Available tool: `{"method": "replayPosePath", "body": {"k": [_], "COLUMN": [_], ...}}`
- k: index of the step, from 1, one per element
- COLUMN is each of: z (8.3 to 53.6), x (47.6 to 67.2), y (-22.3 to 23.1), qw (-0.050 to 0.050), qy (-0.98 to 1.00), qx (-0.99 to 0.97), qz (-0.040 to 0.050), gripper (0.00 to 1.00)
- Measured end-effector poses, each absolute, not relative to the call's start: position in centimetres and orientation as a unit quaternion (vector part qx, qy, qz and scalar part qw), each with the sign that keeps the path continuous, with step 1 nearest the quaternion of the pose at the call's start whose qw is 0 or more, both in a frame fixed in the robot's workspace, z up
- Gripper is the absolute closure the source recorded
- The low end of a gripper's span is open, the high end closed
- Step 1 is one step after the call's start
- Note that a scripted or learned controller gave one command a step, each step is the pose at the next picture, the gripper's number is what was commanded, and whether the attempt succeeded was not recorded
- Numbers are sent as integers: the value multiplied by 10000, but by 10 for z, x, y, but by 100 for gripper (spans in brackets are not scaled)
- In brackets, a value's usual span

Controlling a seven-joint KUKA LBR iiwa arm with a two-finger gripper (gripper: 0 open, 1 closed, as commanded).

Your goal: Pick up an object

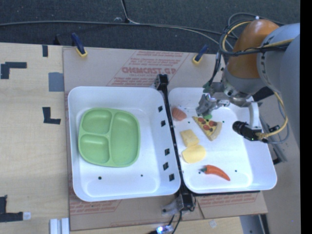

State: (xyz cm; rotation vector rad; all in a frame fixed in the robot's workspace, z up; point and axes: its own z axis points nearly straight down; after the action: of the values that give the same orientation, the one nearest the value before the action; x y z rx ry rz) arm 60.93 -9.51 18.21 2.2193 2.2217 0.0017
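- Nearest us, at the front of the right bin [263,179], we see a small red chili pepper [216,171] lying on the white floor with its long axis running from upper left to lower right.
- Just behind it lie two yellow pieces, a rounded one [194,153] and a blockier one [189,137], close together near the divider between the bins.
- Farther back we find a pizza slice [208,126], a wedge whose point aims toward the front right, and a pinkish piece [179,114] beside the divider.
- The hand [204,107] hangs over the back of the right bin, just above and behind the pizza slice's broad edge; we cannot tell how it is set, since the wrist and cables crowd it.
- We judge the pizza slice the likeliest target: it lies just in front of the hand and barely to its right in the view, so a short drop forward would meet it. We see nothing held yet.
- The left bin [78,179] carries a green divided tray [109,136], well apart from the hand.
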Motion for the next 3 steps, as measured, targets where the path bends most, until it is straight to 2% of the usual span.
{"method": "replayPosePath", "body": {"k": [1,3], "z": [237,217], "x": [601,628], "y": [-90,22], "qw": [11,-7], "qy": [7077,7095], "qx": [7065,7047], "qz": [10,-3], "gripper": [100,100]}}
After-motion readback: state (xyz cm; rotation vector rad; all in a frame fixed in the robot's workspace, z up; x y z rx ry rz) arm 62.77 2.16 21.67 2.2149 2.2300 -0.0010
